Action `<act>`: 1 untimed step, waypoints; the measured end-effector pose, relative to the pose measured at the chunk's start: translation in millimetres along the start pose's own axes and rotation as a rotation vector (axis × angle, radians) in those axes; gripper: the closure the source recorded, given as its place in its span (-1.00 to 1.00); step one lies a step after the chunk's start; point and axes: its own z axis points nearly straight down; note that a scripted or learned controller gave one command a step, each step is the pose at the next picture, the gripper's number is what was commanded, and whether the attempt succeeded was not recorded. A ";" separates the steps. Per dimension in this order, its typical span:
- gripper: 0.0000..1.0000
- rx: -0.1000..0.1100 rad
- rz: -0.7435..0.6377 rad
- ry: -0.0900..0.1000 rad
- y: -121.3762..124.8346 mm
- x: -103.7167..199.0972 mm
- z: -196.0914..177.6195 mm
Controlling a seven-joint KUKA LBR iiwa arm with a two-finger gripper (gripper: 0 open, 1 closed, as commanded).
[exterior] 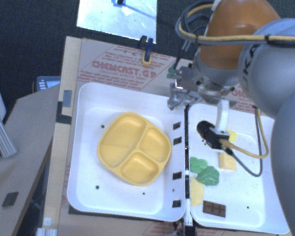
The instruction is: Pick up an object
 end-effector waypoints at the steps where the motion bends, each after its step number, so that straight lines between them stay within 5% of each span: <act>1: 1.00 -0.014 0.008 -0.003 53.6 79.7 -120.3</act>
